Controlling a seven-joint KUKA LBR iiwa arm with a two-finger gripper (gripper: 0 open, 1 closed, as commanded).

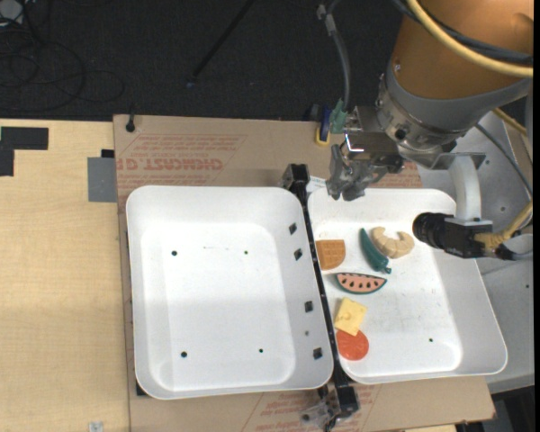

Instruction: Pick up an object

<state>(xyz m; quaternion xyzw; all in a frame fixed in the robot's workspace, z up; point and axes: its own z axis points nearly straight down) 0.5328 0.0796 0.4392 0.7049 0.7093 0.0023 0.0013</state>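
Over the right bin's (468, 349) far rim, toward twelve o'clock, my hand (349, 185) hung with nothing visibly between its fingers; how wide they stood I could not tell. Below it, toward six o'clock, lay a brown piece (330, 253), green strip (373, 249), tan chunk (393, 241), watermelon slice (361, 283), yellow block (349, 316) and red disc (352, 345).

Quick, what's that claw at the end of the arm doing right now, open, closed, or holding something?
Gripper: cannot be told; it hangs over the back edge of the right bin, away from the toy pieces.
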